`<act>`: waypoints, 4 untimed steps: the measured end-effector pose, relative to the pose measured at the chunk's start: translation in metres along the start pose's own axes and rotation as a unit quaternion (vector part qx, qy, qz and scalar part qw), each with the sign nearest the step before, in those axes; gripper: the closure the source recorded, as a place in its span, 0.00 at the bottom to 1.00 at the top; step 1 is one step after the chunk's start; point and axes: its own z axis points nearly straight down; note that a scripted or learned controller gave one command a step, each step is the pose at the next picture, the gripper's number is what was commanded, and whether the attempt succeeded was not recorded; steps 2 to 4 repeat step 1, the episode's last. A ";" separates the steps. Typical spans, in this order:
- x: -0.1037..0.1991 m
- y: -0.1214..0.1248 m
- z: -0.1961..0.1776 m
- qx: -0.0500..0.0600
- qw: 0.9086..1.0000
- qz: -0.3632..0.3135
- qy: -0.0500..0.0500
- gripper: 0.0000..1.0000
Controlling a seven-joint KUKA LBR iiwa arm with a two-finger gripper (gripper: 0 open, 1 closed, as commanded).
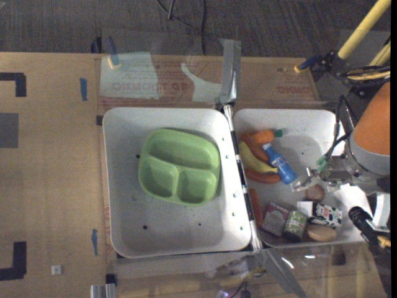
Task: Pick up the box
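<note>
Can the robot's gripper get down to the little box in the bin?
Probably yes. The gripper hangs just above the box, which lies uncovered in the right bin. A small can crowds its side, so a clean grab may be tricky.

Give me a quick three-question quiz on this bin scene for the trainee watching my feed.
1. True or false: the green divided plate lies in the left bin.
2. Multiple choice: the blue bottle lies A) on the green plate, B) in the right bin beside the banana, C) on the bench outside both bins.
3. Fill in: the arm's hand is over the ____ bin, and the small white box with dark markings lies near that bin's front edge.

Key: 1 true. 2 B. 3 right.
</note>
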 end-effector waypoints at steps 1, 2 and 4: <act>0.000 0.001 -0.010 -0.001 1.000 0.000 0.000 1.00; 0.000 0.001 -0.010 -0.001 1.000 0.000 0.000 1.00; 0.000 0.001 -0.010 -0.001 1.000 0.000 0.000 1.00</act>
